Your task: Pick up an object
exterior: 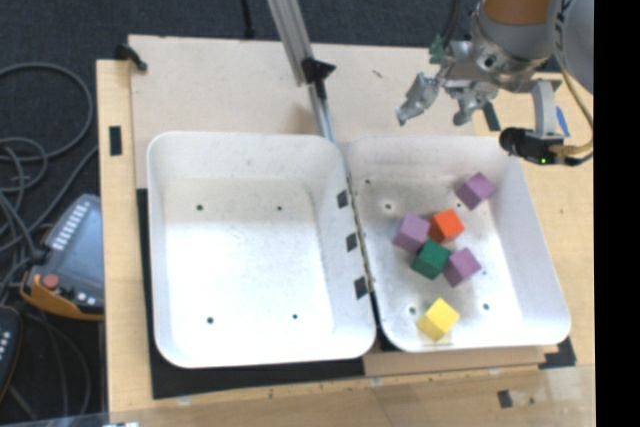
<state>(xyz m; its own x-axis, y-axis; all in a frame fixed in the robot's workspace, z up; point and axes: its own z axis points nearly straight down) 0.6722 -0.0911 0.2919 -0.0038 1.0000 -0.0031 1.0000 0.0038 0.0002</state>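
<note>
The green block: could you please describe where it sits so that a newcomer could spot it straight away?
Look in the right-hand bin, where a cluster of small blocks lies near the middle. The green block sits at the heart of that cluster, just below the orange block and between two purple ones. It is the only green piece there.

Six small blocks (437, 250) lie loosely clustered in the right bin (530, 245)
</note>
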